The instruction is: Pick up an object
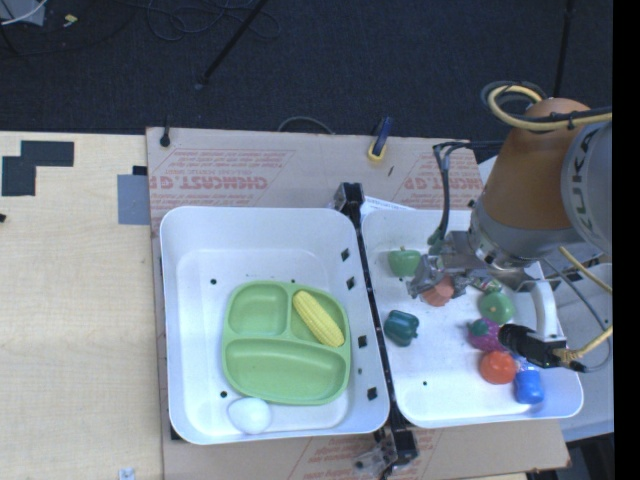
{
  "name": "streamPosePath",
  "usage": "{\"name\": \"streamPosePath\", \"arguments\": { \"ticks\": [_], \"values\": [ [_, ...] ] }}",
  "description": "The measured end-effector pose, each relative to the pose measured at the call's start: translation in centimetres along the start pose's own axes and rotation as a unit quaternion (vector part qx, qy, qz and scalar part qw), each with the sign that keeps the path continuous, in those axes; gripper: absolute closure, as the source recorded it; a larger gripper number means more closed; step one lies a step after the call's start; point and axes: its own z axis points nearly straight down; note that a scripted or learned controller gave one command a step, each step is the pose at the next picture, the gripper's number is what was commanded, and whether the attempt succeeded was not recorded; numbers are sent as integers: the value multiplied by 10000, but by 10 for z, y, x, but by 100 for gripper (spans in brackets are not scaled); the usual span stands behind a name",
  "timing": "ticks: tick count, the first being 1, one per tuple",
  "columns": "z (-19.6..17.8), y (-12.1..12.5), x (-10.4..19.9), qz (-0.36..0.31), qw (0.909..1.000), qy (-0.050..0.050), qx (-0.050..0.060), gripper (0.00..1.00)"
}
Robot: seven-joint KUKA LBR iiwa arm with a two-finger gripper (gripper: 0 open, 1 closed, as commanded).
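Orange-pink rounded toy (437, 293), right of frame centre, is met by the gripper (432, 277); pincer state cannot be told; centring is advised.

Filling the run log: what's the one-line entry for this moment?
gripper | right bin | over orange-red object | grasp unconfirmed
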Motion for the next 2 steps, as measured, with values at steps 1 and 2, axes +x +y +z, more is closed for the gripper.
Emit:
{"name": "streamPosePath", "arguments": {
  "ticks": [1, 2],
  "values": [
    [-12, -9, -2, 24, 10000, 6, -9, 100],
    [3, -3, -3, 20, 10000, 3, 8, 100]
  ]
}}
